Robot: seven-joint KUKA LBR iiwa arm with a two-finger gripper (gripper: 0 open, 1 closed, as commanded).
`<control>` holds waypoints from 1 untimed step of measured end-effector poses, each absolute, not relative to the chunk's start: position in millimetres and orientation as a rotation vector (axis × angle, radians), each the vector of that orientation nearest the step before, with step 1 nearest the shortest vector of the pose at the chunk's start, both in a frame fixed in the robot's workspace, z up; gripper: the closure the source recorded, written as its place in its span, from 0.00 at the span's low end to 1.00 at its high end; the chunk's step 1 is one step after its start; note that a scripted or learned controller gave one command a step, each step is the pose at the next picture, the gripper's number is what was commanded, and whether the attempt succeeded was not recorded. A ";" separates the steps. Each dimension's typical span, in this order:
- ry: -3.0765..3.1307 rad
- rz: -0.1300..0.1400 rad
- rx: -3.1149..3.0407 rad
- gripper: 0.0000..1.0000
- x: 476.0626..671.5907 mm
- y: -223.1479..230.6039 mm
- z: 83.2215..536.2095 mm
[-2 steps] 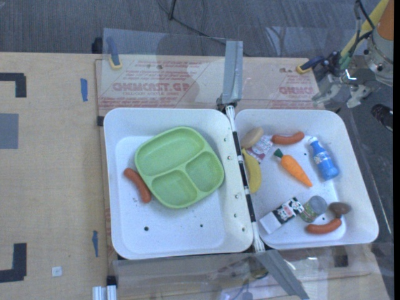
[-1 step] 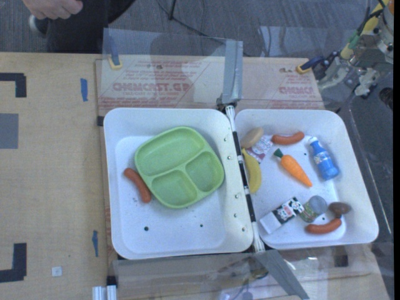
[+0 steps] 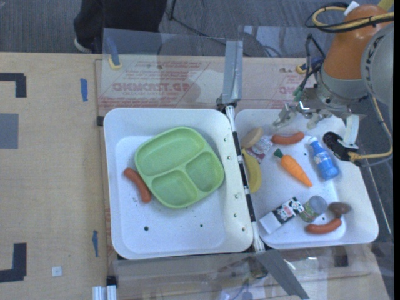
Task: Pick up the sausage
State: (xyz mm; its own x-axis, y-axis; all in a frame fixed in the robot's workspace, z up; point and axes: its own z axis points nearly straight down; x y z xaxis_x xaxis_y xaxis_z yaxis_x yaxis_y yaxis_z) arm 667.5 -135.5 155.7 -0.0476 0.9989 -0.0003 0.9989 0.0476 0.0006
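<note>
Three sausages are in view. One red-orange sausage (image 3: 288, 139) lies at the back of the right bin (image 3: 365, 192), another sausage (image 3: 324, 227) lies at that bin's front right, and a third sausage (image 3: 137, 185) rests in the left bin (image 3: 125, 230) beside the green plate. My gripper (image 3: 299, 119) hangs just behind and above the back sausage, open, with nothing between its fingers.
The right bin also holds a carrot (image 3: 294, 169), a banana (image 3: 252, 170), a blue bottle (image 3: 323, 159), a small black-and-white carton (image 3: 282, 213), a can (image 3: 314, 206) and a brown piece (image 3: 253, 136). A green divided plate (image 3: 179, 166) sits in the left bin.
</note>
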 end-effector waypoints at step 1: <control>2.428 0.003 1.984 0.00 668.2 -146.6 217.7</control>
State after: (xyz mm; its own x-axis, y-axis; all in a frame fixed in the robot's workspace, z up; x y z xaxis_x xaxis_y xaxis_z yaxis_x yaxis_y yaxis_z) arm 668.2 -146.6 217.7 -0.1995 0.9799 -0.0035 0.9799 0.1995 0.0051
